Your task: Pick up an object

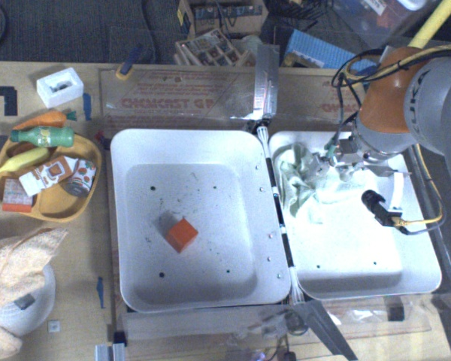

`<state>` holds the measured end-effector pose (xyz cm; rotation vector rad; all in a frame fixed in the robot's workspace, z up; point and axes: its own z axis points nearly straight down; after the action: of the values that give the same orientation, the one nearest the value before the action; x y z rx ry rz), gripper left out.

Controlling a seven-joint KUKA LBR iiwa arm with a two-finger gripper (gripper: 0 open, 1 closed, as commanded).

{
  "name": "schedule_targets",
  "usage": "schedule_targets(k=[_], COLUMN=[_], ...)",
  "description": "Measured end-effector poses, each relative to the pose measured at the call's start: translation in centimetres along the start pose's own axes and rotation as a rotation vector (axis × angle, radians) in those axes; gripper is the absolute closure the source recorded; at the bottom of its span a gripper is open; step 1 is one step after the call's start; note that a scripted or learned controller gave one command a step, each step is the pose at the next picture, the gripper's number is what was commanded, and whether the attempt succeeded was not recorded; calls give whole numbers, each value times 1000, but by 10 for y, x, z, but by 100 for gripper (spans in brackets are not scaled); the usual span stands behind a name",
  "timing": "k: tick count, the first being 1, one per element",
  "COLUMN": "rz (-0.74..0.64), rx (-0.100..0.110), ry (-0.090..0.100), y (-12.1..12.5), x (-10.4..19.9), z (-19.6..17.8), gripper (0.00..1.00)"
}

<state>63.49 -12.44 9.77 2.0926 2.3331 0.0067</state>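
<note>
Two bins side by side on the bench — left bin point(128, 201) and right bin point(406, 273), rims nearly touching down the middle. In the left bin a block point(182, 235) sits left of centre, toward the near side. In the right bin a cloth point(299, 183) lies bunched at the far left corner, and the gripper point(332, 159) is right at the cloth's right edge, with the arm point(413, 104) coming in from the right. Left of both bins sits a bowl point(60, 205) — bottle point(43, 136), banana point(19, 160) and packets in it — and a towel point(19, 265) lies just in front of it.
</note>
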Motion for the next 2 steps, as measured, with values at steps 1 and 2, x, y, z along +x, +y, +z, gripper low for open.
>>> schedule_targets(k=[1,2], rz=[32,-61], rx=[6,0], ry=[1,0], y=[19,36], x=[-60,5], z=[-27,7], gripper=[0,0])
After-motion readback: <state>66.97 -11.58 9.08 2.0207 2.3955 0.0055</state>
